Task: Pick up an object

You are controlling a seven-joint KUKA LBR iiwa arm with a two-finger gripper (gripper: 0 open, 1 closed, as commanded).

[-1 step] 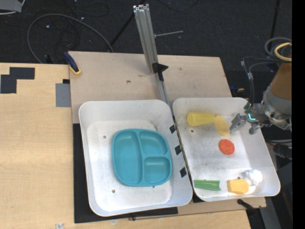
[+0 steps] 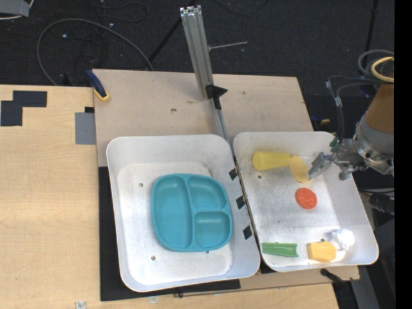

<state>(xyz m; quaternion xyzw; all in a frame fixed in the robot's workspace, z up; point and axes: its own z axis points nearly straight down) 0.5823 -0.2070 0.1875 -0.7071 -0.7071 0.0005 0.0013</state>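
The right bin (image 2: 360, 211) holds a yellow bottle-shaped toy (image 2: 278, 161) lying on its side near the far wall. It also holds a red-orange round piece (image 2: 306, 198) in the middle, and a green block (image 2: 280, 250), a yellow block (image 2: 321, 252) and a small white object (image 2: 343, 239) along the near wall. My gripper (image 2: 320, 165) reaches in from the right and hangs low over the bin, right beside the wide right end of the yellow toy and just above the red-orange piece. I see nothing held in it.
The left bin (image 2: 129, 159) carries a teal divided plate (image 2: 191, 211). An upright aluminium post (image 2: 198, 50) stands behind the gap between the two bins. A blue-and-yellow tool (image 2: 98, 86) lies at the bench's far left corner.
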